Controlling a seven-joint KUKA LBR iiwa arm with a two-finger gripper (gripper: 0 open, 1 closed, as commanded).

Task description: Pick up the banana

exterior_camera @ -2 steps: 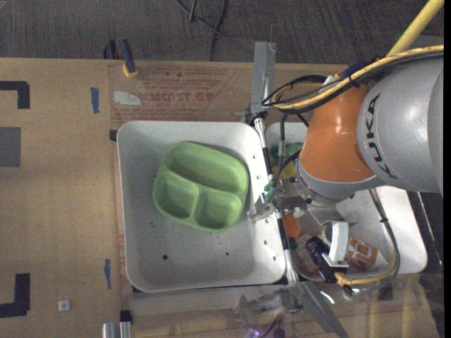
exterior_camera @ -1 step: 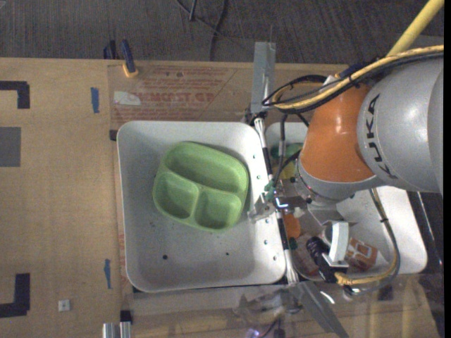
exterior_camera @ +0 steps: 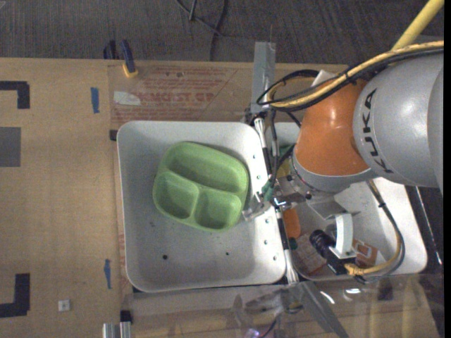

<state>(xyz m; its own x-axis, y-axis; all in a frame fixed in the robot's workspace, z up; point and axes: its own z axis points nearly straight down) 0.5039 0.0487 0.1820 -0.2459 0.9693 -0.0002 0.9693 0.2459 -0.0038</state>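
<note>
Gripper (exterior_camera: 270,201) sat low at the wall between the bins, just beside green plate (exterior_camera: 202,185); whether spread or closed could not be told. Banana probably in right bin (exterior_camera: 416,259), under the arm; exact spot uncertain.

Tan bench (exterior_camera: 56,189), 2 white bins side by side: left bin (exterior_camera: 141,259), right bin (exterior_camera: 416,255)

Even, moderately bright light, soft shadows, slightly grainy focus, blurred lower edge.
</note>
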